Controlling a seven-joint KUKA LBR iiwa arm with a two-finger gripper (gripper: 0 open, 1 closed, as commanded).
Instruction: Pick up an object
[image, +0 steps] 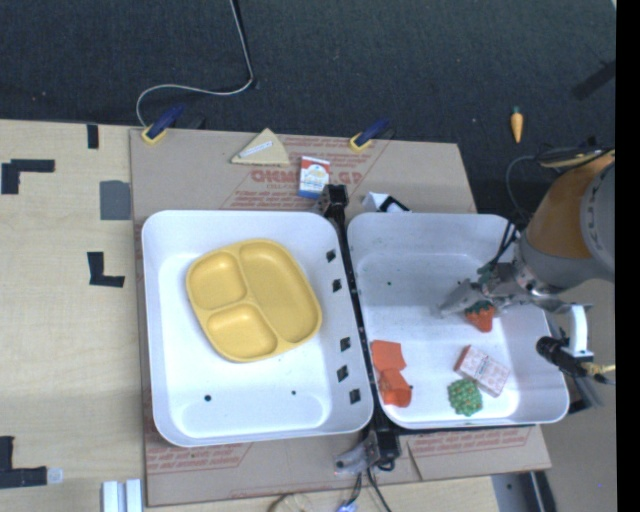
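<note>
In the right bin (420, 245) lie an orange-red block (390, 370), a pink patterned packet (484, 370), a green knobbly ball (464, 396) and a small orange-red piece (483, 318). My gripper (472, 300) reaches in from the right, low over the bin's right middle, with its tips right beside the small orange-red piece. The piece sits just below and right of the tips, and whether it is between them is too small to tell. The arm's grey and orange wrist (560, 235) stands over the bin's right rim.
The left bin (170, 390) holds a yellow three-compartment plate (253, 298). Behind the bins lie a small red and white carton (314, 177) and a tan wedge (262, 149). Black clips run along the divider between the bins.
</note>
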